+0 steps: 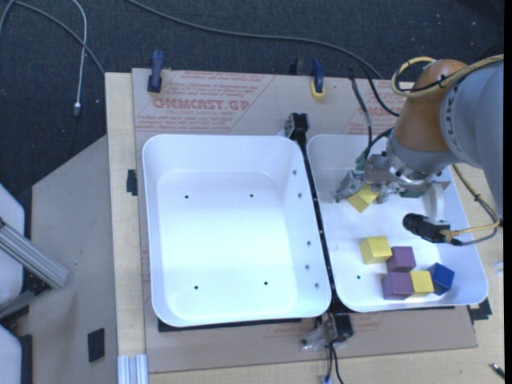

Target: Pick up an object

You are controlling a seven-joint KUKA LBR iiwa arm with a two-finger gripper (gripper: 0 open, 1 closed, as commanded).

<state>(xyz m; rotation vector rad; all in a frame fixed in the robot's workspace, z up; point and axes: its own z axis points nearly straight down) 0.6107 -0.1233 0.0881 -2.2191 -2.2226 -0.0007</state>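
- Nearest to us, at the lower right of the frame, we see a cluster of blocks in the right bin (472, 290): a yellow block (375, 250), a purple block (402, 258) just beside it, a second purple block (396, 285), a smaller yellow block (422, 282) and a blue block (442, 277), all close together.
- At the lower centre, a black clip (339, 326) sits where the two bins meet.
- The left bin (160, 238) fills the middle left of the frame; we see small dark dots on its floor.
- Higher in the right bin, the gripper (364, 189) is at a tilted yellow block (362, 199). We see the block between its fingers, so the claw is closed on it, only as wide as the block.
- The grey arm with its orange band (424, 110) comes in from the upper right.
- Both bins rest on a brown board (208, 102) with red print, held by two blue clamps (156, 62) along its top edge.
- Beyond, at the top of the frame, we see dark carpet (240, 6) crossed by a pale cable (80, 38).
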